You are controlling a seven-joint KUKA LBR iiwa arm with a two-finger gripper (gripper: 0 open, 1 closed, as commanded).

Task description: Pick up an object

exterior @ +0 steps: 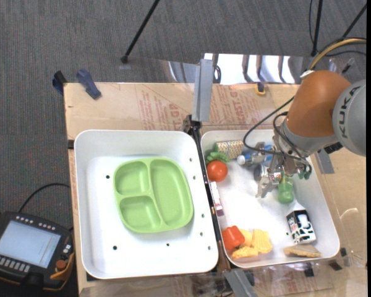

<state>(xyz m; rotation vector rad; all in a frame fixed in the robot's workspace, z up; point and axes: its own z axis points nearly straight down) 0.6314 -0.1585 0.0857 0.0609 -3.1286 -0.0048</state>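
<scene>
Gripper [273, 179] at the right of the frame hangs low over the right bin [331, 218], its fingers apart with nothing between them, just left of a green object [285, 192]. Around it in this bin lie a tomato [217, 170], corn cob [229, 148], orange pepper [233, 236], yellow pieces [256, 242] and black-and-white carton [301, 224]. Left bin [89, 153], left of centre, holds a green divided plate [153, 194].

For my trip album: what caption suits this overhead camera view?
Robot arm's gripper lowered into the right bin among toy foods, beside a green object; a green divided plate sits in the left bin.
</scene>
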